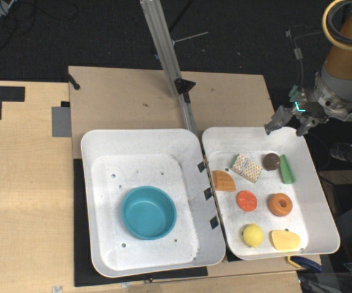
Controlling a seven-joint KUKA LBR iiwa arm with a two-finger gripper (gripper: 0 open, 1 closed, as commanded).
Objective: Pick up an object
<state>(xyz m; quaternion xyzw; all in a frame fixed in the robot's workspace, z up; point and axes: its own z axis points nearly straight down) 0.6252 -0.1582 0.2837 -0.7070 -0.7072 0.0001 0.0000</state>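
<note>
My gripper hangs open above the far right corner of the right bin, nothing between its fingers. Below it in that bin lie a patterned pouch, a dark brown round piece and a green stick. Further forward sit an orange waffle piece, a red-orange round item, a brown doughnut, a yellow lemon and a yellow wedge.
The left bin holds a teal bowl. A slanted metal rail rises behind the bins, ending at a black clamp near the bins' shared edge. Black clips line the divide between the bins.
</note>
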